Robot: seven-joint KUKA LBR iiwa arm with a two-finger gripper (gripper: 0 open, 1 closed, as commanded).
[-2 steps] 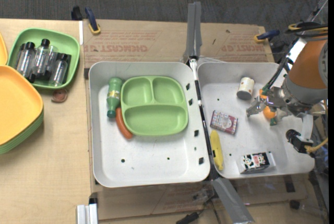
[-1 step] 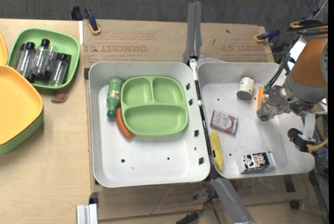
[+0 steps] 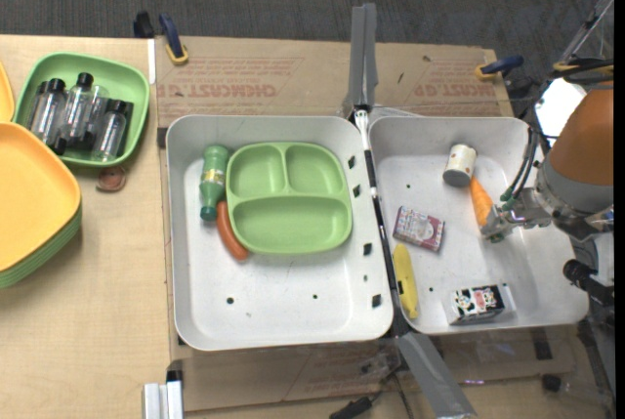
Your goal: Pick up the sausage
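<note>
The sausage (image 3: pixel 232 231), a reddish-orange link, lies in the left bin (image 3: pixel 283 314), tucked against the lower left edge of the green divided plate (image 3: pixel 289 196), just below a green bottle (image 3: pixel 212 179). My gripper (image 3: pixel 499 223) is low over the right bin (image 3: pixel 532 275), by the lower end of an orange carrot (image 3: pixel 481 199). It is far to the right of the sausage, about a full bin's width away. Nothing shows in its grasp.
The right bin also holds a white can (image 3: pixel 459 164), a pink packet (image 3: pixel 419 229), a yellow banana (image 3: pixel 404 281) and a small black-and-white carton (image 3: pixel 479 302). A green tray of bottles (image 3: pixel 83 108) and stacked orange plates (image 3: pixel 34 207) sit on the bench at left.
</note>
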